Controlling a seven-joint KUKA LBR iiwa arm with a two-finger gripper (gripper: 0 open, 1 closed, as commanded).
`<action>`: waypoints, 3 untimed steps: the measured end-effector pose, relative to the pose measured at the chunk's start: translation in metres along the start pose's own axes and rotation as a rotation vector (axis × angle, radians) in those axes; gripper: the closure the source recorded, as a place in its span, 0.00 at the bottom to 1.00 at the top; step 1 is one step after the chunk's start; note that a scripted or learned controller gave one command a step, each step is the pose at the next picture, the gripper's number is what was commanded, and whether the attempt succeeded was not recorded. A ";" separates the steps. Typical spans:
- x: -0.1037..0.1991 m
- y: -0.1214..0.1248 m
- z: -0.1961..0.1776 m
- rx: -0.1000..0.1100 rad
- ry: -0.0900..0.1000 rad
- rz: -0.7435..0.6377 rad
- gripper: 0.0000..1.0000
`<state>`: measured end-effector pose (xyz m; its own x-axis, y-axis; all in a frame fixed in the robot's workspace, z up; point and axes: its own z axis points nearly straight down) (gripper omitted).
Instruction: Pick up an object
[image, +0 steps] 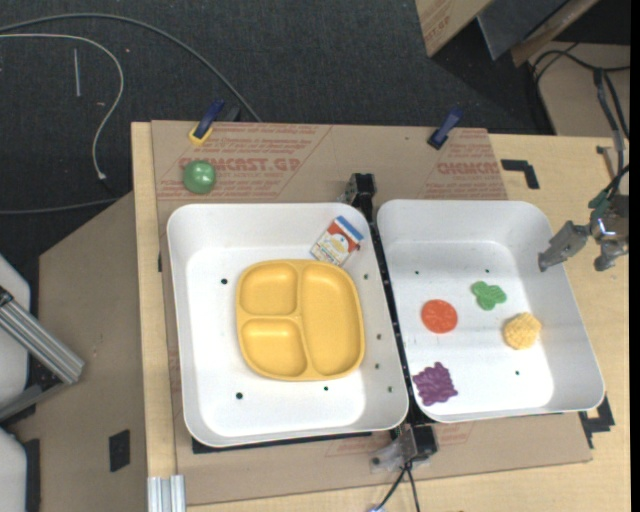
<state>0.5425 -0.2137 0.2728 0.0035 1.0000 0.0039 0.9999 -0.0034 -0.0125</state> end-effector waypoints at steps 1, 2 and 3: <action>0.001 0.002 -0.006 -0.012 -0.003 -0.004 0.00; -0.005 0.003 0.055 -0.006 -0.001 -0.003 0.00; -0.004 0.005 0.097 -0.007 -0.001 -0.004 0.00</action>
<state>0.5460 -0.2172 0.1756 -0.0005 1.0000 0.0031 1.0000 0.0005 -0.0056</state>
